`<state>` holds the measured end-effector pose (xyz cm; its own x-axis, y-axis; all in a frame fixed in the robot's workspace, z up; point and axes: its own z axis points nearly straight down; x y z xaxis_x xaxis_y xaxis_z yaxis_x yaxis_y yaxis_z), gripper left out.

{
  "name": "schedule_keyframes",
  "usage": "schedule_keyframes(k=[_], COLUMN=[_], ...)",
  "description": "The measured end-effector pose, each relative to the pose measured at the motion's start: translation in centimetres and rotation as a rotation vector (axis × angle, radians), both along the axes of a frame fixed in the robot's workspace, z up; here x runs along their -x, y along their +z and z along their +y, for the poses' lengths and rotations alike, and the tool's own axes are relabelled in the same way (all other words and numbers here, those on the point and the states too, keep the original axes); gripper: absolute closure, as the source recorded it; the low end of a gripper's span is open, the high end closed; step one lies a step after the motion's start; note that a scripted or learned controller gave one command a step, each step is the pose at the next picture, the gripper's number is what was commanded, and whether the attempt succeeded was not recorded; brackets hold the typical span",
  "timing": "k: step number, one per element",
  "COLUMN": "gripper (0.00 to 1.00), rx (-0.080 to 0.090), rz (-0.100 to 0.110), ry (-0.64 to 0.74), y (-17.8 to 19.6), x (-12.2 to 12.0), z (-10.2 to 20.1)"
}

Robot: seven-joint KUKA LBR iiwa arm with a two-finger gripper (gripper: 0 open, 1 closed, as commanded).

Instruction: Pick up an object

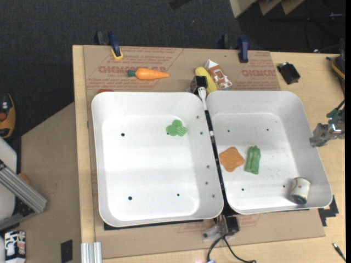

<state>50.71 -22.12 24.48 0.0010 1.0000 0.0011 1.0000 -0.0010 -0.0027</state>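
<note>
The gripper (329, 130) is being seen at the right bin's (285, 106) outer edge; the green bottle (252, 160), upright-lengthwise beside the orange piece (231, 159), is lying to its left.

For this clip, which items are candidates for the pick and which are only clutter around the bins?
Candidates, lying in the bins:
green broccoli-like piece in the left bin
orange piece, green bottle-like piece and small pale cup in the right bin

Lying about, outside the bins:
carrot on the board behind the left bin
yellow item and brown-and-white carton behind the seam

The claw sits by the right bin's edge.
</note>
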Motion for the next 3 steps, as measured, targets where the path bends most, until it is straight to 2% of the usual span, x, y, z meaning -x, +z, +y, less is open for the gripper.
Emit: schedule_keyframes(k=[2, 3], gripper=[1.00, 1.00], rx=[0.005, 0.004], rz=[-0.009, -0.007], ry=[0.001, 0.000], y=[2.2, 5.6], x=[-0.2, 2.8], z=[0.0, -0.3])
